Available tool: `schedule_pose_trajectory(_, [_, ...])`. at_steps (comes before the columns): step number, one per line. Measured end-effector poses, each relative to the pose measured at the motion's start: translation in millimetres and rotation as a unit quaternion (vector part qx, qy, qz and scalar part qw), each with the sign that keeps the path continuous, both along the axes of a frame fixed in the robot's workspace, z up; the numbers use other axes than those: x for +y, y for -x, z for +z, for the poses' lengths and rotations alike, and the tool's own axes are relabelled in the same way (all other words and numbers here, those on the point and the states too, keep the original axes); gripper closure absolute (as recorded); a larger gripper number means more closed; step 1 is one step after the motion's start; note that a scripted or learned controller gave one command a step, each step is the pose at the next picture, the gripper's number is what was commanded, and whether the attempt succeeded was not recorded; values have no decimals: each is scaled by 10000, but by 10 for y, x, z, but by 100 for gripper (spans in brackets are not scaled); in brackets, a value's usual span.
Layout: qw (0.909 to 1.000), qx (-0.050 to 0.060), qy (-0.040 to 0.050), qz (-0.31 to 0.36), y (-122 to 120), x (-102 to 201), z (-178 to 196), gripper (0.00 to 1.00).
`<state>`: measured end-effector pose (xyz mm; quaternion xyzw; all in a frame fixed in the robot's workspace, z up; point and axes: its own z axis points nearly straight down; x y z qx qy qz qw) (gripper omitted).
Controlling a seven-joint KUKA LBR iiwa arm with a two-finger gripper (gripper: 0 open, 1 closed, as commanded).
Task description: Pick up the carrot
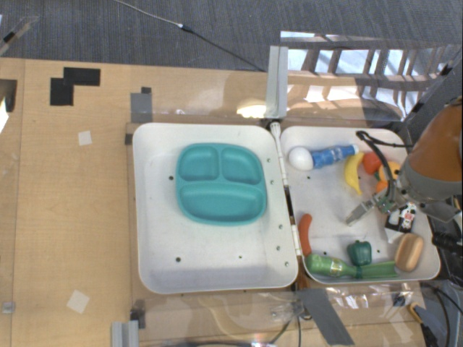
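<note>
The pick looks barely begun, or at least not yet achieved. The small orange carrot [371, 163] lies on the floor of the right-hand shallow white bin [329, 215], toward its far right part, just right of the yellow banana-shaped toy [352, 174] and touching or nearly touching it. Nothing orange sits between the fingers, so I judge that the grasp and the lift both remain to be done.

The grey arm with its orange band [436, 157] reaches in from the right, and its two-finger gripper [364, 210] hangs over the middle right of the same bin. The metal fingers [357, 214] point left and toward the near side, and they appear spread a little, pinching nothing that I can make out.

The carrot lies on the far side of the fingertips, close to the wrist rather than under the tips. So the tool seems to sit past its target toward the near side and would need to draw back toward the far edge and realign above the carrot.
</note>
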<state>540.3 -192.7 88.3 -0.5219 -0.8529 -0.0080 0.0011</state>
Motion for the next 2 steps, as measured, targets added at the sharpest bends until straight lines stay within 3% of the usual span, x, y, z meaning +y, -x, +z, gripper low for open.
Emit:
schedule_pose_trajectory(1, [9962, 16, -1, -868, -628, -3, 11, 0])
schedule_pose_trajectory(2, [9845, -31, 93, 1749, -522, -59, 0, 0])
